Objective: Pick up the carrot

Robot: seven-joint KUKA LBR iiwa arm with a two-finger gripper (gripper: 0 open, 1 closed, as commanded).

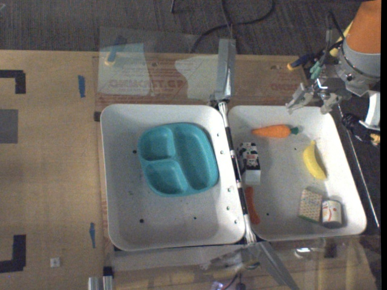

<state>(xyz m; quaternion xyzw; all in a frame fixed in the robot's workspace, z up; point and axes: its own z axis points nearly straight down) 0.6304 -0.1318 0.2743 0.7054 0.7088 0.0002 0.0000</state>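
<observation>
Upper right of frame: gripper (313,99), fingers apart and empty, hovers beyond the carrot (275,132); approach step, next move a descent leftward over it

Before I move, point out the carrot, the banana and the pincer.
carrot (273,132): camera view, middle of its orange body.
banana (314,161): camera view, middle of its curve.
pincer (313,99): camera view, midway between its fingertips.
</observation>
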